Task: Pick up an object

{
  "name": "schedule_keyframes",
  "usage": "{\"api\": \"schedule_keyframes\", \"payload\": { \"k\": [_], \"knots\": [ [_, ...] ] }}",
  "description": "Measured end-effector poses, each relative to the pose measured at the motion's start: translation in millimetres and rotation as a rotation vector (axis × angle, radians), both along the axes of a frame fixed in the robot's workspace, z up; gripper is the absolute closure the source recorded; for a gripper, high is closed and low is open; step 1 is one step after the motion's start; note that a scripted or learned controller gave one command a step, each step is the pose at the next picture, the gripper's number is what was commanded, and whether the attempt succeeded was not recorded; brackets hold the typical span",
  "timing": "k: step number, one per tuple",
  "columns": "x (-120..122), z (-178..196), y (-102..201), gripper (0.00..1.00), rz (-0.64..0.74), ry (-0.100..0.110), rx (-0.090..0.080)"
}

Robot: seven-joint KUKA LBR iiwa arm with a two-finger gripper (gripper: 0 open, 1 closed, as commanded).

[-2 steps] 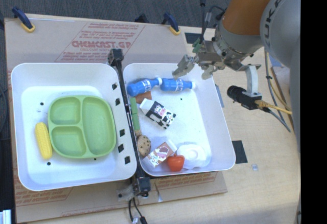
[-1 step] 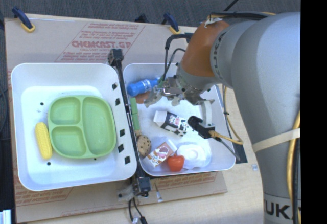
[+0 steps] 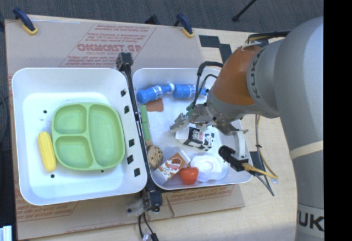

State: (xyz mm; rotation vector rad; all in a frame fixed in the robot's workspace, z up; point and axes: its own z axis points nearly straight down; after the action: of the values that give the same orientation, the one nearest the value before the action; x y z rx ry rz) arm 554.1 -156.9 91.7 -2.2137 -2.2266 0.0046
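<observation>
Tool (image 3: 193, 120) hangs over right bin (image 3: 165, 77), just above b/w carton (image 3: 201, 137); grip state unclear; tomato (image 3: 189, 175) nearer bin's front.

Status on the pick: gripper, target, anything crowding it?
Gripper low in right bin, over the black-and-white carton. Nothing visibly held. Blue bottle, tomato and cookie lie close around.

The bench (image 3: 181, 36) is viewed from one fixed camera set above it, tilted downward. Both bins, left (image 3: 22, 141) and right (image 3: 165, 77), are framed fairly closely, the arm (image 3: 275, 75) entering from the right.
</observation>
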Motion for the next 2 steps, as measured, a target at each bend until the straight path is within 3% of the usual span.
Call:
{"api": "schedule_keyframes", "payload": {
  "k": [1, 2],
  "knots": [
    [-27.7, 0.0, -55.0, 0.0, -0.002, 0.001, 0.002],
    [-76.9, 4.2, -49.9, 0.0, 0.002, 0.001, 0.004]
  ]
}}
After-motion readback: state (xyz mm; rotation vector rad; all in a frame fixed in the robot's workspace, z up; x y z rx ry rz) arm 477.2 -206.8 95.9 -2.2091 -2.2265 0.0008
